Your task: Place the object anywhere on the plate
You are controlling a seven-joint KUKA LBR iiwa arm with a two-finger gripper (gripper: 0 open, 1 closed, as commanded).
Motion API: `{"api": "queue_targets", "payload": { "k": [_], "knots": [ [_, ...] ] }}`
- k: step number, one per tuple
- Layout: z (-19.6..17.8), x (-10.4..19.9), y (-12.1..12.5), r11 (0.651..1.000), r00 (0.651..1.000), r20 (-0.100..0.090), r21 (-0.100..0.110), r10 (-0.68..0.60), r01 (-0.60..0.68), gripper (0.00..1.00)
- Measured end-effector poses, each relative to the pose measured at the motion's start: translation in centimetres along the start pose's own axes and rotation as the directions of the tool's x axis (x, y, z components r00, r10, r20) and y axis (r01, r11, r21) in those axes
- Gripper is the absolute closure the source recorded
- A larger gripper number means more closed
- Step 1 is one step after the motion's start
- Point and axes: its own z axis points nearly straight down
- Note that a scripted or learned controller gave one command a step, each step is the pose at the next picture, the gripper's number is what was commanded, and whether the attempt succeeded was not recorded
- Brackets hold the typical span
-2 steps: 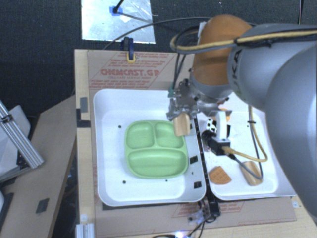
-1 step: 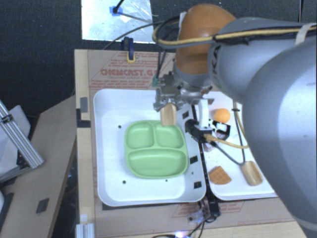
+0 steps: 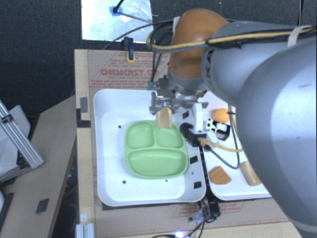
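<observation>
A green plate [image 3: 154, 155] with three compartments lies in the left white bin [image 3: 111, 133]. Above the plate's far edge hangs my gripper [image 3: 163, 114], pointing down from the orange-banded wrist. A tan, wood-coloured block [image 3: 164, 118] sits between its fingers, held upright just over the divider between the plate's two upper compartments. The block's lower end is close to the plate's rim; whether it touches is hard to tell.
The right bin [image 3: 233, 192] holds an orange ball [image 3: 221, 115], a black-and-white toy [image 3: 218, 128], a brown wedge [image 3: 219, 175] and a tan cylinder [image 3: 249, 173]. The grey arm covers much of the right side. A cable [image 3: 218, 147] runs across the bins' shared wall.
</observation>
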Motion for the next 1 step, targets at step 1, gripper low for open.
{"api": "queue_targets", "payload": {
  "k": [1],
  "knots": [
    [-0.05, -0.03, 0.02, 1.0, 1.0, 0.0, -0.001, 0.0, 0.0, 0.0]
  ]
}}
